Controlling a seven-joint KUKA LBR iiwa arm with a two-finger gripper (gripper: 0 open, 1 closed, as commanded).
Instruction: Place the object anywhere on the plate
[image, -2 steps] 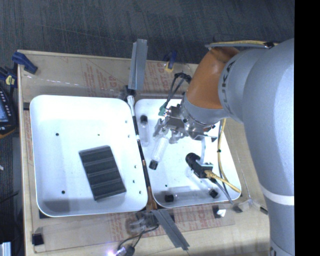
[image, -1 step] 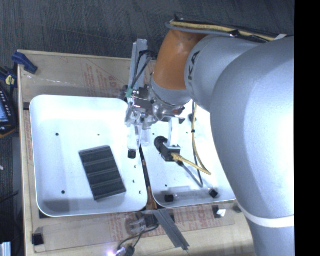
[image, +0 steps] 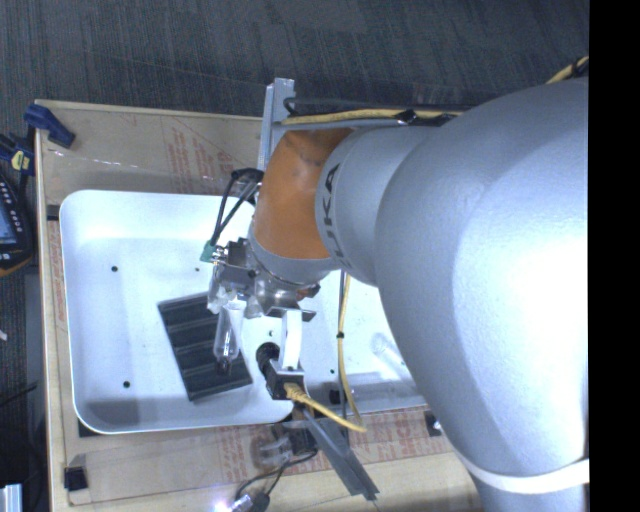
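Note:
A black ridged rectangular plate (image: 195, 340) lies tilted in the left white bin (image: 110, 260), toward its front right. My gripper (image: 226, 342) hangs over the plate's right side, pointing down at it. From this angle I cannot make out anything held in the gripper. The wrist and its orange band (image: 290, 210) hide the bin's right part.
The big grey arm (image: 470, 280) covers most of the right bin; a small strip of that bin (image: 385, 350) shows beside a yellow cable. The left bin's floor to the left of and behind the plate is bare white. Wooden bench edges (image: 150, 135) frame the bins.

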